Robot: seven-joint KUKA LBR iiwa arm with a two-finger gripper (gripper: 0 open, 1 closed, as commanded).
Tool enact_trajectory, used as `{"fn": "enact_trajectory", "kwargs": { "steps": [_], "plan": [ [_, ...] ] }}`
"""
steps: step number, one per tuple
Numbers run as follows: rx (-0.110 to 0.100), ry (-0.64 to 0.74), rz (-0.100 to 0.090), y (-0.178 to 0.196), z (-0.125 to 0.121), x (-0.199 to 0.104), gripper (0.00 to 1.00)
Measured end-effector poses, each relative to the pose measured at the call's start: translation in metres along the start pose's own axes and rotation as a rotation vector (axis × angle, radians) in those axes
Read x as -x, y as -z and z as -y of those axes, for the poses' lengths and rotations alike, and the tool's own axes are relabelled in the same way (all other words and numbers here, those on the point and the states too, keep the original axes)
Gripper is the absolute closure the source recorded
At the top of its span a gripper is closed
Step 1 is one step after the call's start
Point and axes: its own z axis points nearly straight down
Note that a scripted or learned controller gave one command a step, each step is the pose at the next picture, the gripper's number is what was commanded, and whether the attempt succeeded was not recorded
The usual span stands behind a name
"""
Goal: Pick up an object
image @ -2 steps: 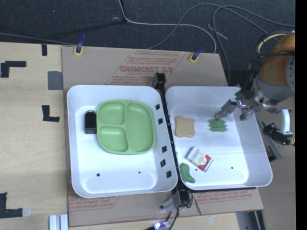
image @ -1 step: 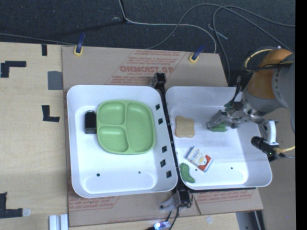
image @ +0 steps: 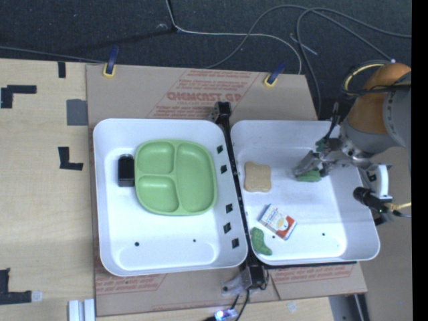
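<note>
The gripper (image: 311,168) is seen low in the right bin (image: 348,246), its tips set at a small green object (image: 309,175); whether the tips are spread or closed on it cannot be told (they are too small and blurred). The green object lies directly under the tips, touching or nearly so. For a sound grasp, the object should be centred between the tips before closing, and the lift kept straight up. Further left a tan sponge (image: 257,177) is found, and below-left a small packet (image: 277,222) and a green toy (image: 261,241), all well apart.
</note>
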Motion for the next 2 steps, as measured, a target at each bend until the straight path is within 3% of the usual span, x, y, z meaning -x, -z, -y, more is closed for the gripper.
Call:
{"fn": "enact_trajectory", "kwargs": {
  "steps": [2],
  "plan": [
    [0.005, -0.001, 0.000, 0.125, -0.012, 0.003, 1.00]
  ]
}}
